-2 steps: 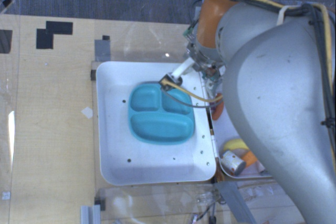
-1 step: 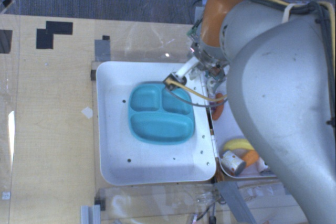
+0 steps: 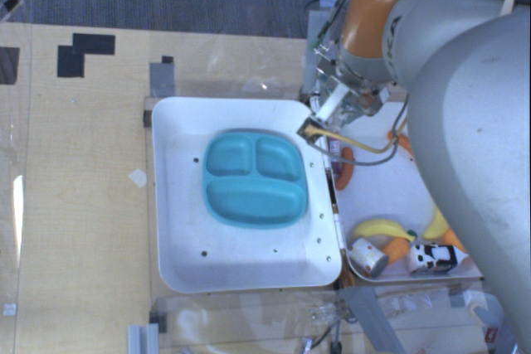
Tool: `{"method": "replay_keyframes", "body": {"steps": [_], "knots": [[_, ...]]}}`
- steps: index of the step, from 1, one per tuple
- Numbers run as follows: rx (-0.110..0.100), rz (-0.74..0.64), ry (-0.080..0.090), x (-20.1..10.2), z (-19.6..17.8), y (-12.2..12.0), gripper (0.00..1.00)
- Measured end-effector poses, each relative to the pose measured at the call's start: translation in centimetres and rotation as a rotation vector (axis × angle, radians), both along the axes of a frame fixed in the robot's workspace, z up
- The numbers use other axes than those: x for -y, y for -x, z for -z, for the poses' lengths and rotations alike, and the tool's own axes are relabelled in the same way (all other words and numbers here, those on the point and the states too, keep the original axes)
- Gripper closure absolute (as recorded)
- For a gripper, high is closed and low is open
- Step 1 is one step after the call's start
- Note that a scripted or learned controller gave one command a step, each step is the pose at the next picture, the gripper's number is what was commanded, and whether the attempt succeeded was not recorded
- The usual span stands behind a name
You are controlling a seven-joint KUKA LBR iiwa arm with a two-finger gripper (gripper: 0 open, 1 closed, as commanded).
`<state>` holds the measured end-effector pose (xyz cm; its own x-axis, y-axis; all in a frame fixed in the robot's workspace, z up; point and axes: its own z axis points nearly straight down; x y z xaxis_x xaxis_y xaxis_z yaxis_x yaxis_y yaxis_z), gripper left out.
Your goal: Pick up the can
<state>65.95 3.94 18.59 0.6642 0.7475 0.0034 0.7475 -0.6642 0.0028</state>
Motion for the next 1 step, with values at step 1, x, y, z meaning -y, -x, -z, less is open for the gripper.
{"method": "replay_keyframes", "body": {"steps": [1], "knots": [[0.001, 0.293, -0.001, 5.24, -6.81, 0.47, 1.00]]}}
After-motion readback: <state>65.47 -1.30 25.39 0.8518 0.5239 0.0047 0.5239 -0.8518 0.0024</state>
